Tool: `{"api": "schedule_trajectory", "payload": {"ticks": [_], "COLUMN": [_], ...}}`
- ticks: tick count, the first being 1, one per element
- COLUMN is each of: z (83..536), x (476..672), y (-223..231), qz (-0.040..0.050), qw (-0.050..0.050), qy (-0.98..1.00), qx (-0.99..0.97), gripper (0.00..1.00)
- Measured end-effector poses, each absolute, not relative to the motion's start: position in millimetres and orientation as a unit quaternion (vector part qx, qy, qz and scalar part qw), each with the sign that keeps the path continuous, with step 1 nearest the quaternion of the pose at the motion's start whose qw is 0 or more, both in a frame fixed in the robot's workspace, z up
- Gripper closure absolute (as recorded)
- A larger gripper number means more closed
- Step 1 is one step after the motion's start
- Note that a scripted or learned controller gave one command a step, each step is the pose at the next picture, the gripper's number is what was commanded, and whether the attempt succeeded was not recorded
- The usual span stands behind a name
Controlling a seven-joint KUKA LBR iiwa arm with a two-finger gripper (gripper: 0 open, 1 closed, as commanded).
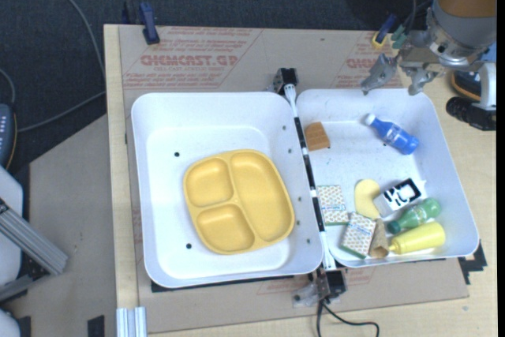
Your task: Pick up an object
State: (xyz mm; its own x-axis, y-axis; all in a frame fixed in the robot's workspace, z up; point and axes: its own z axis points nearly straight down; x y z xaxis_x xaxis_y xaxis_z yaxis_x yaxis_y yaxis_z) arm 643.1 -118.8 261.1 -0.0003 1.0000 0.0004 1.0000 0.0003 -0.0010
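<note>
My gripper (392, 80) hangs above the far edge of the right bin (446, 140), its two fingers spread apart with nothing between them. Just below it, inside the bin, lies a blue bottle (392, 134) with a white cap. A small brown block (317, 136) rests near the bin's left wall. At the near right corner lie a yellow bottle (417, 238), a green bottle (415, 215), a black-and-white box (398, 195), a pale yellow disc (365, 198) and two patterned packets (332, 204) (359, 236).
The left bin (154, 122) holds a yellow three-compartment tray (238, 201). A black clamp (286, 79) sits at the far end of the join between the bins. A blue clip (147, 21) is on the cardboard's far left corner.
</note>
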Motion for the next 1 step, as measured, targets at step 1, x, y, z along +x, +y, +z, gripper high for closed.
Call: {"api": "schedule_trajectory", "payload": {"ticks": [1], "z": [180.0], "x": [653.4], "y": [-177.7], "qz": [0.0009], "qw": [0.001], "qy": [-0.707], "qx": [-0.707], "gripper": [0.0]}}
